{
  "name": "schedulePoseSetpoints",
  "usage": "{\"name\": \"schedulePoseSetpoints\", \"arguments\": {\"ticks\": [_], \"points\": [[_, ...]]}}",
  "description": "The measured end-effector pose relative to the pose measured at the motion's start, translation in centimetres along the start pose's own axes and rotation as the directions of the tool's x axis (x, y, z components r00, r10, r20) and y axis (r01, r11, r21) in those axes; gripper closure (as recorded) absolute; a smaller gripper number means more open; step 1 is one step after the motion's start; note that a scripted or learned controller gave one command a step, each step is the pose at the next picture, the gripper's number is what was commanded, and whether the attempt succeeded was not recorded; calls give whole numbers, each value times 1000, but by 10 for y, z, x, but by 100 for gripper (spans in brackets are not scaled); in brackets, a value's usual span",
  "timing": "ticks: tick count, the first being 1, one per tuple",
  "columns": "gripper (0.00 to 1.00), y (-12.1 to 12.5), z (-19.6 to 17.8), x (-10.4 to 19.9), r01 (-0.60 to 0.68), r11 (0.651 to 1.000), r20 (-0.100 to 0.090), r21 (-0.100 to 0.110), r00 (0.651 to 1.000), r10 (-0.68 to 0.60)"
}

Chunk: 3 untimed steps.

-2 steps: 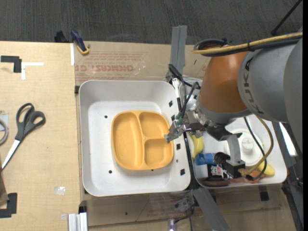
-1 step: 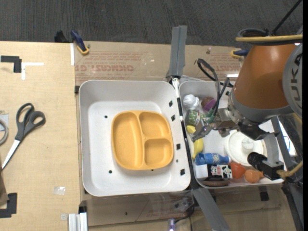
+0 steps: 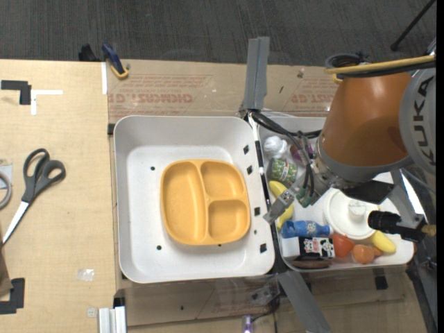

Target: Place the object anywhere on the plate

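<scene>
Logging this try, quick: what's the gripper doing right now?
Gripper: down in the right bin among the objects; open or closed cannot be told, and no object is seen held.

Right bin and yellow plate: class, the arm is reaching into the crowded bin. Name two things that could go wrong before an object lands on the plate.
1. The right bin is packed tight, so the gripper may nudge the banana or blue packet rather than grasp one cleanly.
2. The divided plate sits beyond the bin walls; a weak grip might drop the object crossing over.
</scene>
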<state>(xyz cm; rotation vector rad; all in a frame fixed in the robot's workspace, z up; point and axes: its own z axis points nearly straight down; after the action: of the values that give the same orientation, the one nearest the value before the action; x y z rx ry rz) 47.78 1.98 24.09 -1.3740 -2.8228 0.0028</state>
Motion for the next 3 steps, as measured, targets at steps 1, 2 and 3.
{"name": "schedulePoseSetpoints", "arguments": {"ticks": [1, 2, 3], "points": [[100, 0, -8, -1, -4, 1000, 0, 1, 1000, 4], [100, 66, 14, 4, 5, 1000, 2, -1, 1000, -5], [0, 66, 14, 4, 5, 1000, 2, -1, 1000, -5]]}}
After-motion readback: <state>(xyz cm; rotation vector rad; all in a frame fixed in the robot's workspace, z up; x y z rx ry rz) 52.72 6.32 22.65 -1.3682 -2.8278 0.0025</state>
